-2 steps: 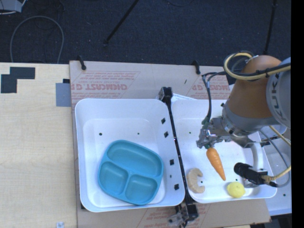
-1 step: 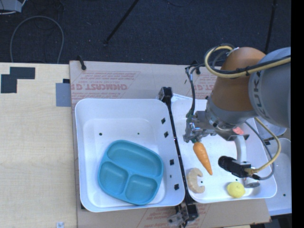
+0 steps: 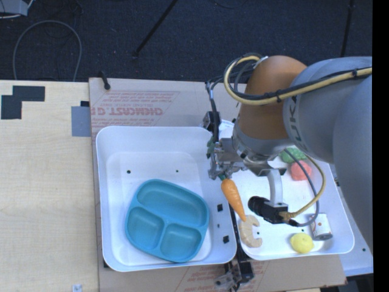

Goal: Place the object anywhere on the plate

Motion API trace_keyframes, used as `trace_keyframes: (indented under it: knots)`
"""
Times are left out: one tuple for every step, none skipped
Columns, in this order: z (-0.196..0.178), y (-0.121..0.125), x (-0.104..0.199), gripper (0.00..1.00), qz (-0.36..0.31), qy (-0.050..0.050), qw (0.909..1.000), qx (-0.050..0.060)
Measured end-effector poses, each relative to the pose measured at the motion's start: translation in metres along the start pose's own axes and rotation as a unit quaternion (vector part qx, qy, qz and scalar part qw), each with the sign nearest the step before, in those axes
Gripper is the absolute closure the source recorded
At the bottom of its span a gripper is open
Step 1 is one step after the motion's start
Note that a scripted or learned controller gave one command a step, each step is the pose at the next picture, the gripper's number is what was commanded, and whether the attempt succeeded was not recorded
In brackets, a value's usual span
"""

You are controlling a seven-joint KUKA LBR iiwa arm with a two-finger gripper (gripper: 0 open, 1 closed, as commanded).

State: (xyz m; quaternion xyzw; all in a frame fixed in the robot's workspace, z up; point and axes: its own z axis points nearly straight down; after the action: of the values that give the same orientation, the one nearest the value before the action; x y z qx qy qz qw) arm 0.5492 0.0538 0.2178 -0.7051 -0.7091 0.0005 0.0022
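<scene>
You see the grey arm [image 3: 322, 111] reaching in from the right and bending down over the two white bins, with its gripper [image 3: 217, 169] low over the ridge where the bins meet, at the near-left corner of the right bin [image 3: 341, 239]. From this slant you cannot tell whether the gripper is wide, narrow or closed on anything, because the wrist hides most of it. The carrot [image 3: 234, 201] lies in the right bin, close to its left wall. Its thick end sits just under the gripper and its thin tip points toward the front of the bin. You cannot tell whether the two are touching. At the carrot's tip you find a pale tan curved piece [image 3: 250, 232], touching it or nearly so. Further right in the same bin sit a yellow ball [image 3: 301, 243] and a small white block [image 3: 321, 226], near each other, and a pink and green item [image 3: 299, 166] shows partly behind the arm. The blue divided plate [image 3: 167, 221] lies in the left bin [image 3: 115, 157], toward its front right, with its three compartments bare, apart from the carrot across the ridge.
</scene>
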Motion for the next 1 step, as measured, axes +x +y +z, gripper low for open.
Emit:
trace_keyframes:
  knots:
    - [0.0034, 0.0203, 0.0552, 1.00, 0.000, 0.000, 1.0000, 0.000]
